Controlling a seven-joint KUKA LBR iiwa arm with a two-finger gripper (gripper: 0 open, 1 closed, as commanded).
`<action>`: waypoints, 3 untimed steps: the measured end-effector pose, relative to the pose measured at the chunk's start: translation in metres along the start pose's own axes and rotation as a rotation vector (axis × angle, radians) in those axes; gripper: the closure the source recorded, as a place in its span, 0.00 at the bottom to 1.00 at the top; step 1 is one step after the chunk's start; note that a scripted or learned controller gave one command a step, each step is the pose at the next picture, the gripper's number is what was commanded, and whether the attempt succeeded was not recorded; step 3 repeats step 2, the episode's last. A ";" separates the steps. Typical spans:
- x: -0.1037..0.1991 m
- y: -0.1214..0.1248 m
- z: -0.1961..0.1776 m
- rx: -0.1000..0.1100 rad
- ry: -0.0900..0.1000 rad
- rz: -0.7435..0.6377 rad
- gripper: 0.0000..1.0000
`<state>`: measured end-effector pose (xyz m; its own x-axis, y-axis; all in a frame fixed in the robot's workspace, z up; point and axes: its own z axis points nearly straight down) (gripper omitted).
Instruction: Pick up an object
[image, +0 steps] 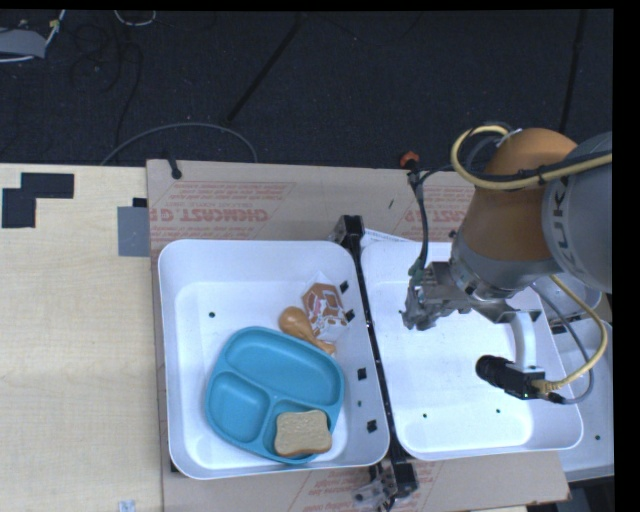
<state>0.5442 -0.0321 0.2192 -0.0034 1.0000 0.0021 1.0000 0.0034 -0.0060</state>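
In the left bin (185, 300) lies a blue divided plate (272, 392) with a slice of toast (302, 433) in its near compartment. An orange-brown drumstick-shaped toy (301, 326) rests just beyond the plate, beside a small clear packet with brown print (326, 303). My gripper (418, 308) hangs over the left part of the right bin (470, 420), near the divider, apart from all these objects. Nothing shows between its fingers, and their spread is too dark to read.
A black clamp rail (362, 330) runs between the two bins. Black and yellow cables (520, 378) trail from the arm over the right bin's right side. Cardboard (260, 205) lies under the bins, with a wooden benchtop (70, 340) to the left.
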 end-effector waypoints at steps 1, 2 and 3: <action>0.057 -0.025 -0.003 0.000 0.000 -0.001 1.00; 0.114 -0.040 -0.010 0.000 0.000 -0.002 1.00; 0.114 -0.040 -0.010 0.000 0.000 -0.002 1.00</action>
